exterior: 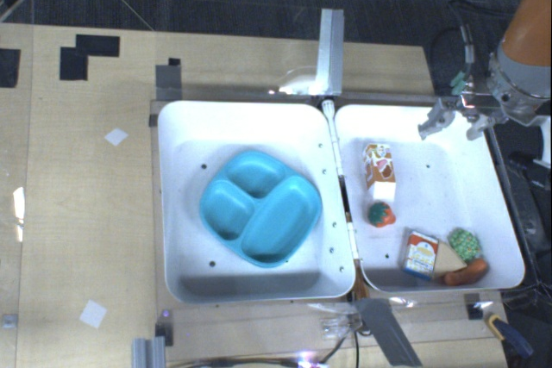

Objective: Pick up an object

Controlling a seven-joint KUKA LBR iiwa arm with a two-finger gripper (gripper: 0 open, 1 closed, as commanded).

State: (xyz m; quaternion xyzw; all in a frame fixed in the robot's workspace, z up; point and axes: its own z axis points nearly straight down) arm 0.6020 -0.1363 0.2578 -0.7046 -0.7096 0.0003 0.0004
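- Near rim of the right bin [509, 211]: we log a sausage [466, 273], a green ball [464, 243] and a small carton [421, 254] bunched together; a grab here risks nudging neighbours.
- Mid-bin: tomato [381, 215] touching a taller carton [379, 166].
- Far edge: gripper [454, 123] hovers spread wide, empty, well apart from the targets.
- Left bin: blue tray [260, 207].

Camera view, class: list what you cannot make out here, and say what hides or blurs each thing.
- Arm: cut off by the right and top edges; just the orange band and wrist show.
- Claw: small and blurred over the right bin.
- Cartons: print too small to read.
- Brown piece: partly tucked under the green item, against the bin's wall.
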